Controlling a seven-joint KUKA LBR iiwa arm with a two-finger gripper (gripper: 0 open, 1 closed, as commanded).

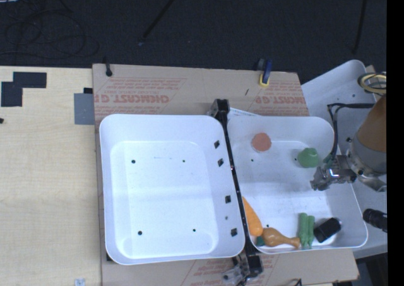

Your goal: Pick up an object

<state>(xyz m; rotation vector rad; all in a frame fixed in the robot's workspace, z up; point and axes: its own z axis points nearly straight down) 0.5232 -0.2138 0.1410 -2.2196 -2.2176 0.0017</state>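
Gripper [323, 179] low over right bin [287, 128], just beside green cup-like piece [308, 157]; fingers too blurred to tell whether spread or pressed together. Nothing visibly pinched, so pickup apparently not yet done. Candidates lying in right bin: pink disc [261, 143] near far side, orange carrot [252, 216], tan gourd-shaped toy [279, 238], green stick [306, 230], black block [326, 230] along near wall.
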